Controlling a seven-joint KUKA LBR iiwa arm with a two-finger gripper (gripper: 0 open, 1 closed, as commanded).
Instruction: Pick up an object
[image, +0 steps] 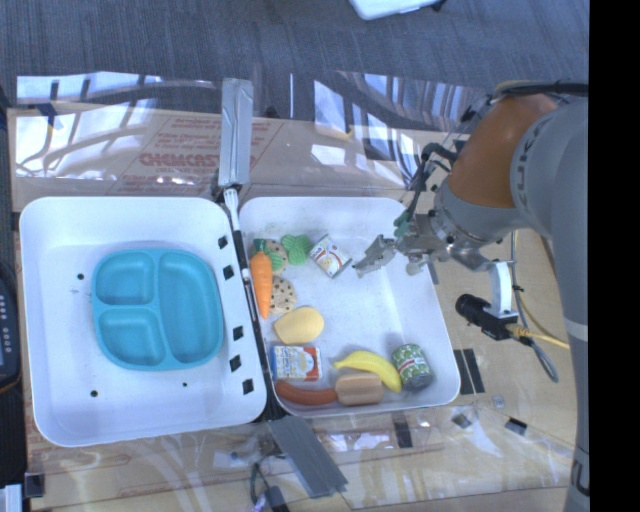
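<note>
Watch the jaws (372, 257): they hang low over the right bin (440, 330) at its 1 o'clock, and you can't tell from this slant whether they're spread or pressed together; nothing visibly sits between them. Closest pick is the small can (328, 256) just at their 9 o'clock. Risk, imo: it lies tilted, so a closing pinch could roll it away or shove it into the green toy (295, 247).

Right bin also holds a carrot (261, 281) along the left wall, yellow lump (299, 324) in the middle, juice carton (296, 362), sausage (303, 394), bun (359, 387), banana (372, 366) and green can (411, 365) across 5 to 7 o'clock. They're packed tight, so a grab there may snag neighbours.

Left bin (40, 330) holds a blue divided tray (158, 308)
</note>
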